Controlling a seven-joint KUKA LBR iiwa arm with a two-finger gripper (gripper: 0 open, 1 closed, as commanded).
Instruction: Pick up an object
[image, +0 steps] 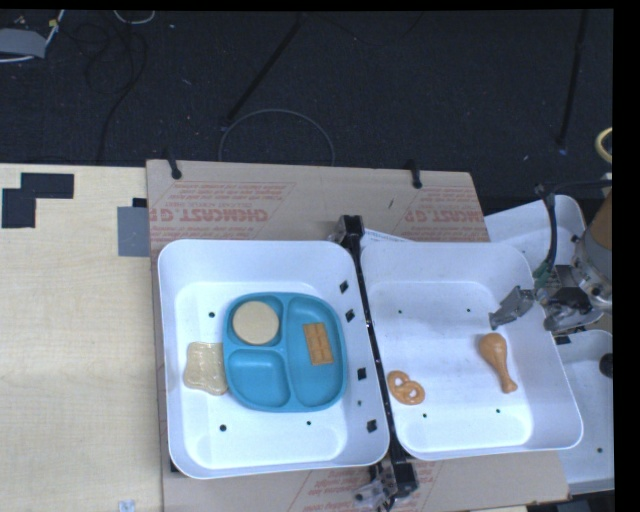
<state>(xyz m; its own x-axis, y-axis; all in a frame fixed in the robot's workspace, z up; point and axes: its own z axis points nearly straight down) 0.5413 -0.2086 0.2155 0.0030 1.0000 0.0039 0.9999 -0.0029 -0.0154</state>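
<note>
In the right bin (455, 435) lie a tan toy chicken drumstick (497, 359) and a small orange pretzel (405, 388). My gripper (538, 314) hovers at this bin's right rim, just above and to the right of the drumstick. Its fingers stand open, with nothing between them. The left bin (200, 265) holds a blue divided plate (270, 385). A round tan cookie (255, 322) sits in one of its compartments and an orange cracker (319, 343) in another. A pale slice of toast (205, 367) lies beside the plate's left edge.
A black divider (365, 340) runs between the two bins. Both bins rest on a cardboard sheet (300, 205) on a wooden bench. Cables and white hardware (560, 225) crowd the right side by the arm.
</note>
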